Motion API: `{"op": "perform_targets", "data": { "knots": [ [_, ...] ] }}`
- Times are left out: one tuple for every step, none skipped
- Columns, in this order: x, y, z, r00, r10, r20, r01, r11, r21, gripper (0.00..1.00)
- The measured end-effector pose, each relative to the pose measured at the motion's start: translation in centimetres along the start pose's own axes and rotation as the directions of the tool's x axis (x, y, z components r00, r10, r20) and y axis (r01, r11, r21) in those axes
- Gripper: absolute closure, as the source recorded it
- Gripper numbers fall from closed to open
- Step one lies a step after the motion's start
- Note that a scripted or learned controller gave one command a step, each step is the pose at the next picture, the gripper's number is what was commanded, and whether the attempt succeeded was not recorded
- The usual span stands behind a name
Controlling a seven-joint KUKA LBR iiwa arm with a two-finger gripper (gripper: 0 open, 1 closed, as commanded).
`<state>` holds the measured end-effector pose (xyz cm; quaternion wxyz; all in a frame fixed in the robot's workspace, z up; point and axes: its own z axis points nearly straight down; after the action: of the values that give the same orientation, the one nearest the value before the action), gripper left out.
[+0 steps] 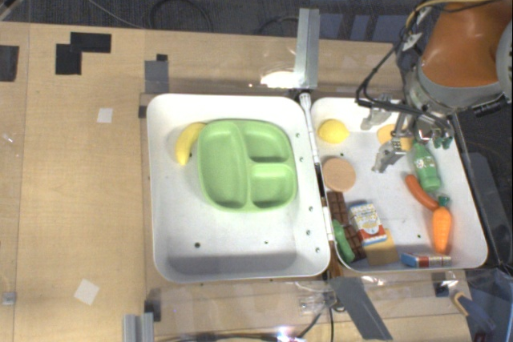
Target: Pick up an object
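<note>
1. Your gripper (390,146) hangs over the upper part of the right bin (473,248), fingers spread, nothing between them
2. Nearest pick is the green bottle (425,169): just right of the fingertips and slightly nearer the camera, long axis running roughly away from you, top to bottom in the view
3. A small orange piece (388,132) sits right under the fingers, partly hidden
4. Lemon (333,130) and tan disc (338,173) lie further off to the gripper's left
</note>
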<state>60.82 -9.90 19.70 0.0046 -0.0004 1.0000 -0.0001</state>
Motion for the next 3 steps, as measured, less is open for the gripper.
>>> {"op": "perform_targets", "data": {
  "knots": [
    [7.3,-6.5,10.1,0.992,-0.125,-0.005,0.125,0.992,0.000,0.00],
    [10.6,-8.9,10.5,0.991,-0.134,0.009,0.134,0.991,0.005,0.00],
    [9.9,-8.8,9.1,0.990,-0.142,0.027,0.141,0.990,0.012,1.00]
  ]
}}
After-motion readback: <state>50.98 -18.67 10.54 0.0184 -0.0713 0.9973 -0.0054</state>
